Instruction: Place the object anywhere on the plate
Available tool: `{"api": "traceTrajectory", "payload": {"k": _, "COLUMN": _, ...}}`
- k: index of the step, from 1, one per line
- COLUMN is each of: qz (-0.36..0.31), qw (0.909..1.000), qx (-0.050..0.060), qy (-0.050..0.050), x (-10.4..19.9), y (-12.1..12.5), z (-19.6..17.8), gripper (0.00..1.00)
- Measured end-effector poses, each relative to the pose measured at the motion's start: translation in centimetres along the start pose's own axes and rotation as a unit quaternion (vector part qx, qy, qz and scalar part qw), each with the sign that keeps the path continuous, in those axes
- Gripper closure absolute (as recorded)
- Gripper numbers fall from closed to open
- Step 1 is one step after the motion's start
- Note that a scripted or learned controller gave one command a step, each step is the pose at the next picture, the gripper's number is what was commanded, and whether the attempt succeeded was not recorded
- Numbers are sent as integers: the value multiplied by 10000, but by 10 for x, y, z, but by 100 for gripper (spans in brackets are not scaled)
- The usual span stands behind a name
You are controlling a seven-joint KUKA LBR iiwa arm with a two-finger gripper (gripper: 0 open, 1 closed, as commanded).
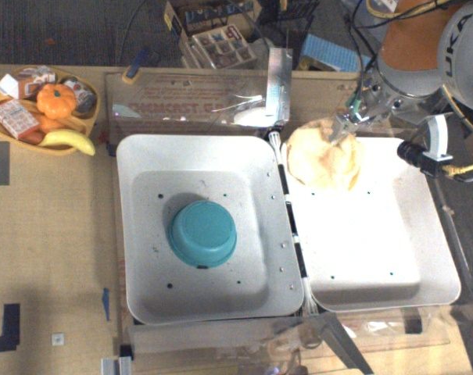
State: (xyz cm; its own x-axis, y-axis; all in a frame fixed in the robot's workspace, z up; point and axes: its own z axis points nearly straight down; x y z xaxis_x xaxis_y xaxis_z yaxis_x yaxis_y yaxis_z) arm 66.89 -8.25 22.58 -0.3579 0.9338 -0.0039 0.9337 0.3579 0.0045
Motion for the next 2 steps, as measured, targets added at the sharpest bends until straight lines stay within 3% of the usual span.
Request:
{"api": "traceTrajectory", "payload": {"k": 1, "qz": -1991, "qw": 9800, "qx": 11, "qy": 19, "x": 50, "y": 7, "z": -11, "gripper": 100}}
{"api": "traceTrajectory", "payload": {"k": 2, "qz": -3878, "qw": 9218, "qx": 1, "qy": 22, "x": 95, "y": 8, "z": -2, "gripper": 100}}
